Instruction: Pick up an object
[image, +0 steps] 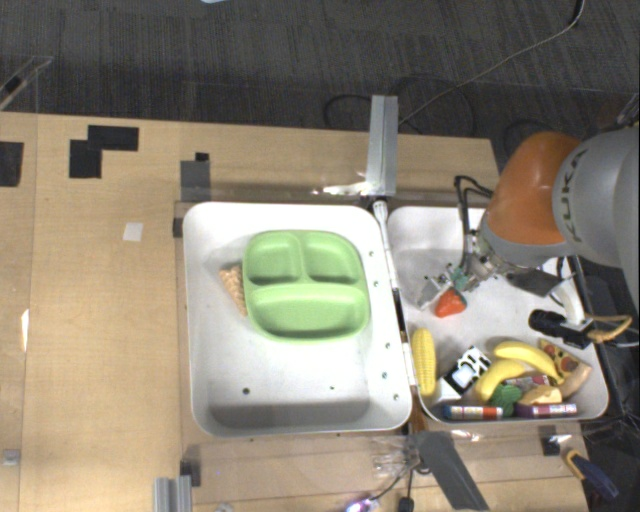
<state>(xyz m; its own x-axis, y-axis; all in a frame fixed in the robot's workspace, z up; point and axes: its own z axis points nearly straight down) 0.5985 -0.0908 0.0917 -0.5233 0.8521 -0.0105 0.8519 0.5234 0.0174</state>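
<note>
From the overhead camera view, your end effector sits low in the right bin, just above or touching a small red strawberry-like toy; the arm's wrist hides the fingertips enough that you cannot tell how wide they stand or whether anything is between them. That red toy looks like the likeliest target, lying on bare bin floor near the middle of the right bin, apart from the clutter. To do this step well, centre the tips on either side of the toy's widest part, go fully down to the floor before closing, and lift straight up; its rounded, tapering, smooth plastic-looking body could squirt out of a high or off-centre pinch. Nearer the front wall lie a ridged yellow corn cob, a curved glossy banana, a black-and-white block and a marker-like stick, all packed close together and harder to isolate. The left bin holds a matte green divided plate with a tan, waffle-textured piece tucked at its left edge.
</note>
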